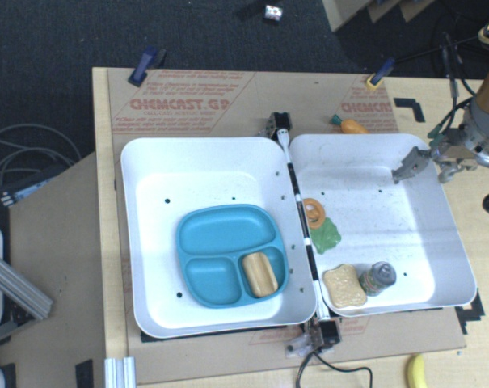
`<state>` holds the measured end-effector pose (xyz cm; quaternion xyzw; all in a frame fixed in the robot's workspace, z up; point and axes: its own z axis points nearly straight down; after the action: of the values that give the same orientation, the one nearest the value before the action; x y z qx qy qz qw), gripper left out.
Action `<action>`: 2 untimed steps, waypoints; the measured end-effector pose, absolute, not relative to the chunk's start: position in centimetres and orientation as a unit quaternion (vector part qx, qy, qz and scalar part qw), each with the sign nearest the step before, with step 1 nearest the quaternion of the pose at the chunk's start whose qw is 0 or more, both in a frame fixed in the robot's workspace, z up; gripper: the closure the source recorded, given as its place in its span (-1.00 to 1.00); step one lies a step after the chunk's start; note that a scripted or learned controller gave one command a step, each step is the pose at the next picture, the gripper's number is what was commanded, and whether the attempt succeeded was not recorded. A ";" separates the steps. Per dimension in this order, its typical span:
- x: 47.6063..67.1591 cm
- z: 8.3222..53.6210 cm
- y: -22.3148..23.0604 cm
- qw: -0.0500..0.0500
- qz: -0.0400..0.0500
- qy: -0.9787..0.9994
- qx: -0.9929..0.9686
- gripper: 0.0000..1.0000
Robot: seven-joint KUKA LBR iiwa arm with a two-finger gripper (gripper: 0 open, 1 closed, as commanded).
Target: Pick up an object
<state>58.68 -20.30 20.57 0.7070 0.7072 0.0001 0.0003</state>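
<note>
The pincer [426, 165] is open and holds nothing, over the far right of the right bin [406, 217].

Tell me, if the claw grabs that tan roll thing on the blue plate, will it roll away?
Probably a bit. The tan roll looks rounded like a log, so a nudge from the side might roll it. It lies in a walled section of the blue plate, which should stop it going far. It looks like a toy bread, so likely light and easy to lift.
</note>
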 end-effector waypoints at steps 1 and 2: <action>49.2 9.1 -17.4 -0.003 -0.001 0.707 0.707 -1.00; 57.8 8.5 -16.3 0.000 0.001 0.708 0.706 -1.00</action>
<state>57.83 -16.35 8.49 0.7064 0.7078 0.0007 0.0004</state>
